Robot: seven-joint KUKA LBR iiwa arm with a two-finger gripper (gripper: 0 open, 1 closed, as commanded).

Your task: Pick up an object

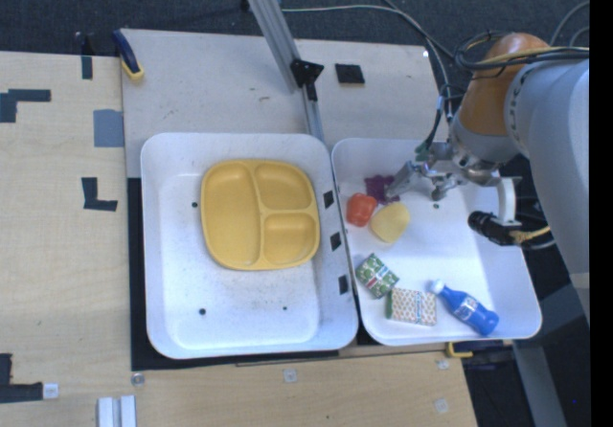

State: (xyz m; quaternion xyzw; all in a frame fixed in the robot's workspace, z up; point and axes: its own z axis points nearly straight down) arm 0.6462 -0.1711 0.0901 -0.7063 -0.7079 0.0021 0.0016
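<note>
- Table (57, 253): pale wood-toned top with dark tape marks along its left part; a lighter board under the bins; dark carpet beyond the far edge, with thin cables trailing across it.
- Metal post (271, 18): slanted grey strut that meets the board just behind the gap between the bins.
- Clamp (127, 56): blue and yellow, at the board's far left corner.
- Left bin (172, 320): shallow, white, rounded corners; holds a yellow divided tray (260, 214) with three compartments, lying flat toward the far half.
- Right bin (508, 277): shallow, white, touching the left bin along one side.
- Arm (536, 119): grey with an orange band, entering from the right above the right bin's far edge.
- Gripper (421, 178): over the far part of the right bin, jaws spread, nothing between them, pointing toward the purple item.
- Purple item (377, 188): small, dark, near the bin's far left corner, just beside the jaws; shape unclear.
- Orange round item (360, 210): touching or just beside the purple item, against the left wall.
- Pale yellow round item (390, 222): just right of the orange one.
- Green carton (376, 276): small, printed; writing too small to read.
- Patterned packet (413, 306): flat, reddish-speckled, just beside the carton; no legible text.
- Blue bottle (466, 307): lying on its side, white cap toward the far left, long axis running diagonally to the near right corner; label unreadable.
</note>
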